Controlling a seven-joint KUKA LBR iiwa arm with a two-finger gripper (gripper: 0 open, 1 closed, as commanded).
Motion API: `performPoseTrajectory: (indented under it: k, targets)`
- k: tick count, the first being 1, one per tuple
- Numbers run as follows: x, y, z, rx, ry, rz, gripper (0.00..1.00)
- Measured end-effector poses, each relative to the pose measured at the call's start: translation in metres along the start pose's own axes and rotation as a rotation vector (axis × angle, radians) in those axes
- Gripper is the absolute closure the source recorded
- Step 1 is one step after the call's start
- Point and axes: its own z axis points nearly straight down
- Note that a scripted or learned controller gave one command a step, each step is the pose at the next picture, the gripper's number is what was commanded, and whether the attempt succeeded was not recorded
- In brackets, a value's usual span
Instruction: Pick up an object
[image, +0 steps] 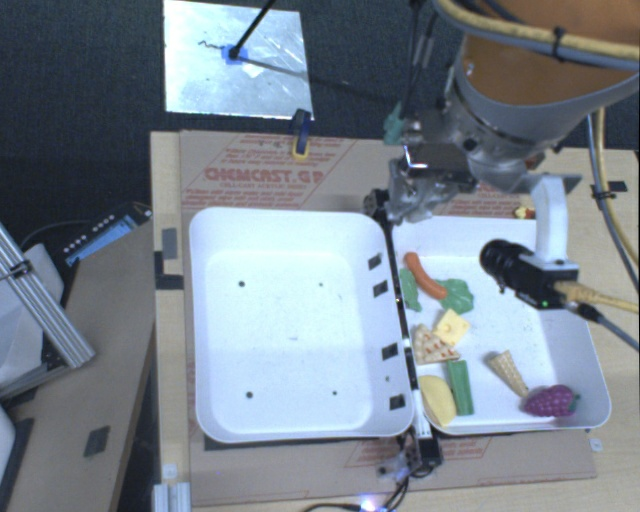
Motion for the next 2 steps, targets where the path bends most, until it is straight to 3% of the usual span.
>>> performPoseTrajectory:
  k: [1, 2]
  targets:
    - [0.001, -0.014, 0.254, 0.030, -0.013, 0.018, 1.00]
    - [0.036, 0.042, 0.048, -0.006, -0.002, 0.013, 1.00]
